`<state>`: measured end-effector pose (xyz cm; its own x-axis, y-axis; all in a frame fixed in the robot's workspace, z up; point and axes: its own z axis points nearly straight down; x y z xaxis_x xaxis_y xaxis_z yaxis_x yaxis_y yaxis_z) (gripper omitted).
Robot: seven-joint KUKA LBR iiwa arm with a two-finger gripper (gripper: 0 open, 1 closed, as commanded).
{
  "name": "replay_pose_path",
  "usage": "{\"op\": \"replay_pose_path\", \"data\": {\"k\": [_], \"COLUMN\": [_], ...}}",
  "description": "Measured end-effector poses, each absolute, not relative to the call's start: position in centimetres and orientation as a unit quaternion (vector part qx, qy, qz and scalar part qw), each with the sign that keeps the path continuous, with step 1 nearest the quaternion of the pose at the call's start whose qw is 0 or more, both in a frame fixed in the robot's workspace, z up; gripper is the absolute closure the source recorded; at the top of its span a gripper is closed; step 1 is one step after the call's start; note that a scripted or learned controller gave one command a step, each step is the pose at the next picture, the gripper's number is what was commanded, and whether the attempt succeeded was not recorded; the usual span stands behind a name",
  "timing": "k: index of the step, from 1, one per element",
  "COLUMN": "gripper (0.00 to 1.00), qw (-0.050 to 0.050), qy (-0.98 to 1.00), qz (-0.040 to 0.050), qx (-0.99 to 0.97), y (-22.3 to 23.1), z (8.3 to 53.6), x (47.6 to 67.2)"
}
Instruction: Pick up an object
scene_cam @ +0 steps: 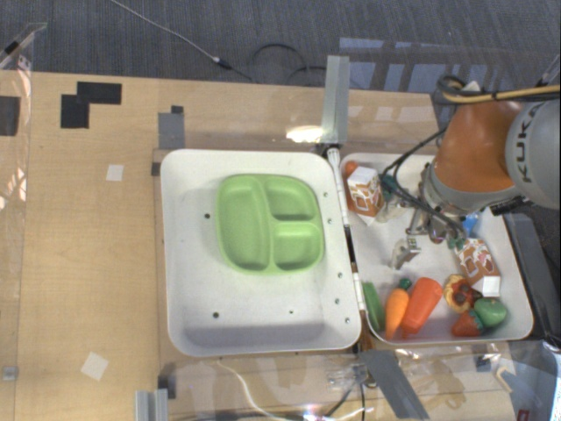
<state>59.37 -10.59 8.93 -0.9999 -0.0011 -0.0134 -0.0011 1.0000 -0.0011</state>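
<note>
While the arm reached in from three o'clock, its gripper (407, 251) hung over the right bin (383, 235), fingers narrowly parted and holding nothing. Toy carrots (412, 305) lay just at six o'clock of the fingertips, a small carton (364, 190) at eleven. The left bin (188, 235) held a green divided tray (268, 223).
</note>
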Motion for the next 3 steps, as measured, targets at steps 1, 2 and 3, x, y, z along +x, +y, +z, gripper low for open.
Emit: {"op": "replay_pose_path", "data": {"k": [1, 2, 3], "gripper": [0.00, 0.00, 0.00], "qw": [0.007, 0.007, 0.007], "qy": [1.000, 0.999, 0.998], "qz": [-0.0007, 0.0002, -0.0022], "qx": [0.001, 0.041, -0.059], "y": [-12.7, -8.6, -15.2], "z": [9.0, 8.9, 8.9], "x": [54.6, 59.6, 58.8]}}
